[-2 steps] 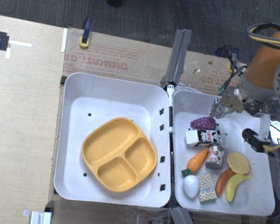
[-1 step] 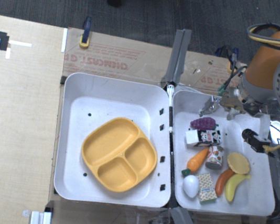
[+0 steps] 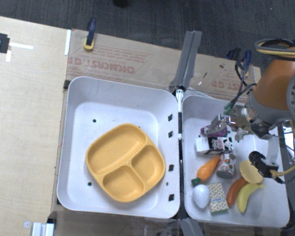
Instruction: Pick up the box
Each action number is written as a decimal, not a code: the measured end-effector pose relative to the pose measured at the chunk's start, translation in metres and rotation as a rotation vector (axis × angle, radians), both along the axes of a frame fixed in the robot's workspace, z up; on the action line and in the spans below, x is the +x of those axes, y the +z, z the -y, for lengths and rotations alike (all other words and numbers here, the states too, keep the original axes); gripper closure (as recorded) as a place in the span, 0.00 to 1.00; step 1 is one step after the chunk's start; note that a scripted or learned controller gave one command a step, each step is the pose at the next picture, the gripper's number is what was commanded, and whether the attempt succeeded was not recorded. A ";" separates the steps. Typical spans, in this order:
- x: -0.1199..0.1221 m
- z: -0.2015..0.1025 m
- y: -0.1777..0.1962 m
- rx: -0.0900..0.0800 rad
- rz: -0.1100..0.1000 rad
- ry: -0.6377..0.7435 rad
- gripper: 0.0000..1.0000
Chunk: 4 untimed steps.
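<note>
A robot lab for testing

A big grey and orange robot arm (image 3: 288, 82) with loose cables reaches over a light wood bench (image 3: 12, 120). Two white bins (image 3: 70, 129) sit side by side on brown cardboard (image 3: 118, 59), held down with clamps (image 3: 89, 35). One bin has a yellow plate (image 3: 125, 162), the other has toy food (image 3: 242, 186). The floor is dark grey carpet (image 3: 155, 4), like an office or lab.

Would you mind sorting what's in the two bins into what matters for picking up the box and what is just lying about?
For the job:
box, lying in the right bin
gripper, over that bin's upper part

Just lying about:
yellow divided plate in the left bin
carrot
egg
banana
small can
</note>
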<state>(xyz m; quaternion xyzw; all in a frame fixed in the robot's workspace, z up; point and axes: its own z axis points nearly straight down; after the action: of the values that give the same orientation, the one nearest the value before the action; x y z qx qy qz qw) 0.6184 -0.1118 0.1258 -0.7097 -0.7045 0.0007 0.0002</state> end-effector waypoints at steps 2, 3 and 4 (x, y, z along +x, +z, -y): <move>0.041 0.055 0.073 -0.002 0.003 0.005 0.00; -0.010 0.052 0.014 0.000 -0.001 0.028 0.00; -0.096 0.031 0.023 0.001 -0.001 -0.081 0.00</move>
<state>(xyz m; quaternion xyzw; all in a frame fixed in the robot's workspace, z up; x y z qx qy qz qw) 0.5228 -0.1433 0.1488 -0.7377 -0.6751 0.0009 0.0009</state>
